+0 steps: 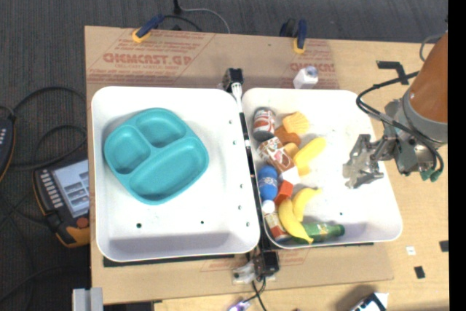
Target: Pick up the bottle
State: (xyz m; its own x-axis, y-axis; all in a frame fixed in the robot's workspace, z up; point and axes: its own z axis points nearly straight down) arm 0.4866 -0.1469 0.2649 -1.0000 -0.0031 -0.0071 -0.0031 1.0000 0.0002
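Seen from above: a green bottle [325, 231] lying flat near the front wall of the right bin [368, 218]. Touching a yellow banana [293, 216] at its left end. Free on its right end.

Claw [362, 165] hanging over the bare middle of that bin, a little way behind the bottle, with nothing in it. Cannot tell if open or closed, too small and shiny. Grey and orange arm [429, 95] reaching in from the right.

Best way to do this step, probably: bring the claw toward the front wall, right over the free end of the bottle. Turn it to cross the bottle, not run along it. Go down slowly and squeeze around the round body. Stay away from the banana end.

Around it: a heap of toys along the left side of the right bin. A second banana [311, 151], a can [262, 123], a blue toy [268, 181], all packed close. In the left bin [182, 226], a blue plate [155, 154], well apart.

In the way: the front wall just beside the bottle, and the banana. Little room there. Might roll away if bumped.
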